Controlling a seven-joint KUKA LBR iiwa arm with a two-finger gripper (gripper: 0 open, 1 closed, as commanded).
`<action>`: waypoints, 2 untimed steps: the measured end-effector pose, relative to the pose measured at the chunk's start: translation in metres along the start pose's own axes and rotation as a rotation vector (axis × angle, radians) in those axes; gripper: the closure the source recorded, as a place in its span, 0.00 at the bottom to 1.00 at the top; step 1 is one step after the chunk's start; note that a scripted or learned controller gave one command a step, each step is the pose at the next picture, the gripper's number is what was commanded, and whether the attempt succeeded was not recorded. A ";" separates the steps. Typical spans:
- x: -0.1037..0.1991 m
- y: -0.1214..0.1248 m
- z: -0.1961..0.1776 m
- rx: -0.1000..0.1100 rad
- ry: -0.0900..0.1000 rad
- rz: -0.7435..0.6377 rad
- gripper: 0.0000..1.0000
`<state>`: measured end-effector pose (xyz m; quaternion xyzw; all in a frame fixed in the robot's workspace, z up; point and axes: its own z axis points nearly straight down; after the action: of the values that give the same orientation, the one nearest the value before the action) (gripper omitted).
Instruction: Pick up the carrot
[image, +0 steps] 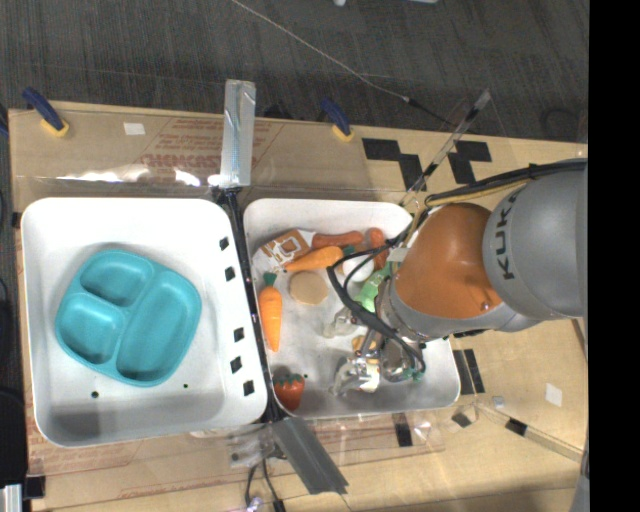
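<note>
Sitting on brown bench: two white bins.
Right bin: carrot by left wall.
Gripper: grip can't tell.

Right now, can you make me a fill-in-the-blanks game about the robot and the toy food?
1. The teal plate sits in the ___ bin.
2. The carrot lies in the right bin, against its ___ wall.
3. The band on the robot arm is ___.
4. The strawberry lies ___ the carrot in the picture.

Missing words: left; left; orange; below
</note>
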<state>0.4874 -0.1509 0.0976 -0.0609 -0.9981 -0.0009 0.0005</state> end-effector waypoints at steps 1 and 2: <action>0.000 -0.058 -0.046 0.002 -0.004 0.206 0.00; 0.007 -0.028 0.005 0.002 -0.003 0.225 0.00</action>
<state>0.4774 -0.1781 0.0923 -0.1725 -0.9850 0.0003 -0.0007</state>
